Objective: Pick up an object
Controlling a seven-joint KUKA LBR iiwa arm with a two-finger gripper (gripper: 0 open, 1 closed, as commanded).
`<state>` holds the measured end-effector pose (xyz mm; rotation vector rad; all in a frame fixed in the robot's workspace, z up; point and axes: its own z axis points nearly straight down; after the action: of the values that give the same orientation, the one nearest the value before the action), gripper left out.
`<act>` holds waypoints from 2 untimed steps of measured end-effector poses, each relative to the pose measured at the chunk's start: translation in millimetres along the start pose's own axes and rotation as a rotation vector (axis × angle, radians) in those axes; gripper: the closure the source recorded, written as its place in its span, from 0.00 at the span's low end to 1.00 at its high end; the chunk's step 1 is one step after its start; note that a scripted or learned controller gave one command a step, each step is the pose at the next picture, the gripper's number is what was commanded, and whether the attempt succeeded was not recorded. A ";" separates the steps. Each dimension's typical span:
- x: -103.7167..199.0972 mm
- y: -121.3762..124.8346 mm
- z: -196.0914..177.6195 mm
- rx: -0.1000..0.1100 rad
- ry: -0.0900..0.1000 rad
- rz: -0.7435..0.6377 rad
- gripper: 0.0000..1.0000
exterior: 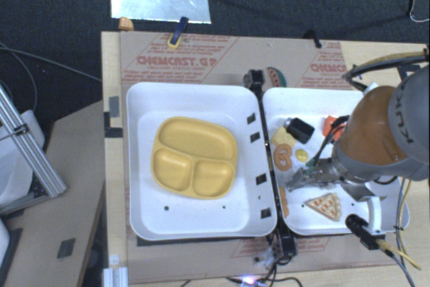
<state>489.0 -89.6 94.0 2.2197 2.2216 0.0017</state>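
Note:
My gripper (299,177) reaches down into the right bin (316,99) near its left side, just below a pretzel-shaped toy (282,157). A pizza-slice toy (324,206) lies a little to its lower right. A black block (299,129), a small yellow piece (302,155) and an orange piece (330,124) lie farther back in the same bin. The arm's orange band (373,128) covers the bin's right part. Nothing shows between the fingers.
The left bin (144,165) holds a yellow three-compartment plate (195,158). A black clip divider (263,144) runs between the bins. A cardboard sheet (222,60) lies under both bins, with a small blue-and-yellow item (178,32) at its back edge.

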 end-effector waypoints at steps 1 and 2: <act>-27.0 -2.5 9.9 0.001 0.000 0.001 0.00; -1.6 43.3 -22.2 -0.003 -0.001 -0.005 0.00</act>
<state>532.3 -91.2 116.2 2.2121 2.2258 0.0042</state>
